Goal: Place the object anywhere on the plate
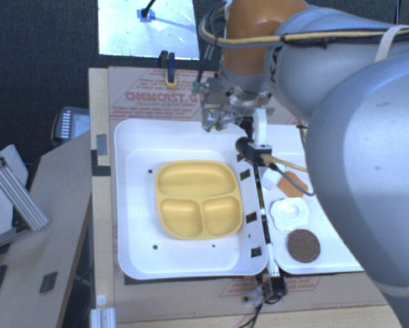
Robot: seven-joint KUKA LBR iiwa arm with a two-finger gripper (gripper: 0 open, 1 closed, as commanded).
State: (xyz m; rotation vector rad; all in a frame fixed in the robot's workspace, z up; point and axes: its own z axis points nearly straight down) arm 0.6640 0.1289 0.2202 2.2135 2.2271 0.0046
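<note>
You have the yellow three-compartment plastic plate [196, 199] lying flat in the middle of the left shallow white bin [133, 183], so it offers a broad, open landing area from above. The candidate objects lie in the right shallow white bin [327, 255], at about three o'clock from the plate: a small orange block [291, 184], a white rounded piece [289, 212] just below it, and a brown round disc [304, 245] at roughly four o'clock. All three rest on that bin's floor, apart from the plate, so I judge the task not yet done

Your tool [221, 118] hangs at about twelve o'clock from the plate, over the far rim of the left bin, under the orange band of the grey arm [355, 80]. I cannot tell whether it is open or closed, and I see nothing between it. Which object you mean to carry, I cannot tell
</note>
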